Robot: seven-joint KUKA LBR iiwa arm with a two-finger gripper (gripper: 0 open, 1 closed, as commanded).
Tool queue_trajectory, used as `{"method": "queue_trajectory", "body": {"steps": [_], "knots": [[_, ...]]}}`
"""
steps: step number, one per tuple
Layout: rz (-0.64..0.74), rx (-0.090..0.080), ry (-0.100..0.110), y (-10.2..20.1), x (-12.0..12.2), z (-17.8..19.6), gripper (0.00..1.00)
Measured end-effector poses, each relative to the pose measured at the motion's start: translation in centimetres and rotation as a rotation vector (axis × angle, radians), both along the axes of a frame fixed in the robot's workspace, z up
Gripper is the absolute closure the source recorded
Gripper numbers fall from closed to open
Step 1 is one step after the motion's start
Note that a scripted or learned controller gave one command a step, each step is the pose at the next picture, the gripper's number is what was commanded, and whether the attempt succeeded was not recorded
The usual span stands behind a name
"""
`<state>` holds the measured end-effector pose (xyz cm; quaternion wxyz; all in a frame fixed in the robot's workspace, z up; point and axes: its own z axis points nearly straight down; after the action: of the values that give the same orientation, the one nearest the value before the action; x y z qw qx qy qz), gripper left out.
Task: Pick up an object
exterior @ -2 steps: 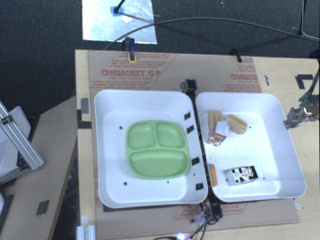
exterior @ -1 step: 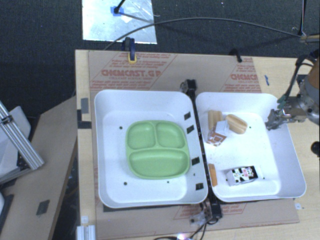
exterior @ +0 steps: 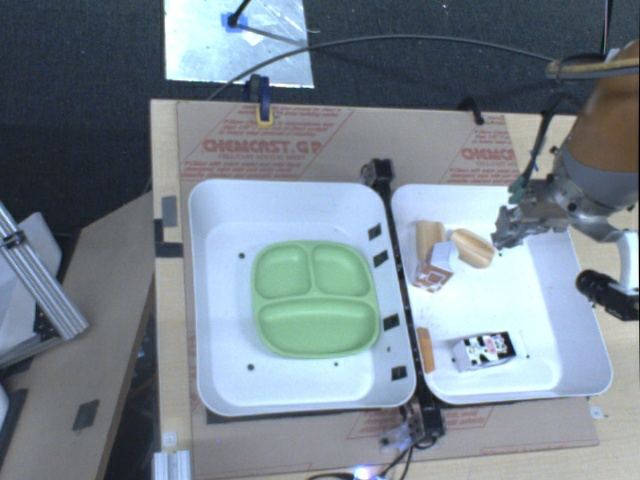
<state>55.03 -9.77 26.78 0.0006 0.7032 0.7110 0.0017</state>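
The tool [exterior: 508, 230] hung low over the right bin [exterior: 570, 298], its tip just beside a tan roll [exterior: 473, 247] near the bin's upper middle; whether it was wide or narrow could not be told, and nothing was seen in its grip. Left of the roll stood a pale cylinder [exterior: 429, 236] touching a small brown-and-white carton [exterior: 435, 268]. A black-and-white box [exterior: 484, 350] lay toward the bin's near edge, with a thin orange stick [exterior: 426, 349] at the left wall. The left bin [exterior: 220, 268] held a green divided plate [exterior: 316, 299]. Both bins sat on a counter [exterior: 300, 138] covered with printed board.
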Motion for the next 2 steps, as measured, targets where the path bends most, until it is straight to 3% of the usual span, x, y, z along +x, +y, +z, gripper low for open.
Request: {"method": "queue_trajectory", "body": {"steps": [2], "knots": [[0.0, 0.0, 0.001, 10.7, 2.4, -1.3, 1.0]]}}
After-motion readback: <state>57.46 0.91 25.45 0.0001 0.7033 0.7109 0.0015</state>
